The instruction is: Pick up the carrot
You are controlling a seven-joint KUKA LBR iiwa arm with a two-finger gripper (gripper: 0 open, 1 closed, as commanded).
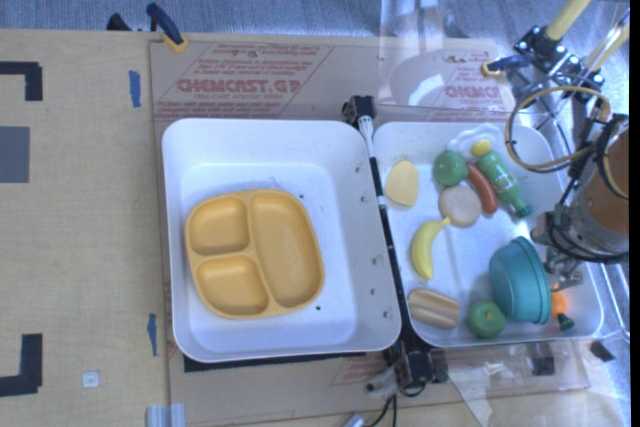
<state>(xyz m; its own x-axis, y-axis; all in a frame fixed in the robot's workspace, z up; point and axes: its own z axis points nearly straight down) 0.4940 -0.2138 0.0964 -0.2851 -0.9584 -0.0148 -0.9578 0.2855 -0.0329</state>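
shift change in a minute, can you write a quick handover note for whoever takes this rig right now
End effector: low over the right bin's far right edge, beside the teal bowl; grip state unreadable.
Carrot: small orange piece lying in the right bin, at its right edge just past the bowl, green tip toward the rim.
Yellow tray sits in the left bin.
Done: arm brought near the carrot.
Left: grasp and lift it.

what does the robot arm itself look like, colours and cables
The arm enters at the right edge: a rounded orange-brown band over grey metal parts. Black cables loop in wide curves beside it. The end effector below is grey and dark, blurred, its details too small to tell.
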